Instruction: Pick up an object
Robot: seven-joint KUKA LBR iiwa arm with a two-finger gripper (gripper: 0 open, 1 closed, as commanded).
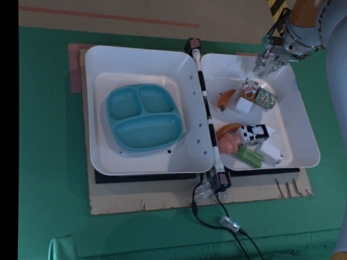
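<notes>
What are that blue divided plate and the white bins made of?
The blue divided plate looks like moulded plastic, judging by its even colour, rounded compartments and soft sheen. The white bins also seem to be plastic: smooth, glossy walls with rounded corners. Neither can be confirmed by sight.

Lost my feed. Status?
Gripper over right bin's far end, holding nothing. Toys clustered nearer: carton, cow box. Path clear.

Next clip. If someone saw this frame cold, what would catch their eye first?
Probably the blue divided plate, lying alone in the left bin. Next, the bright cluster in the right bin: a small carton beside an orange carrot, and nearer the front a black-and-white cow-print box among pink and green toy food. The gripper hangs over that bin's far edge, above the carton.
</notes>
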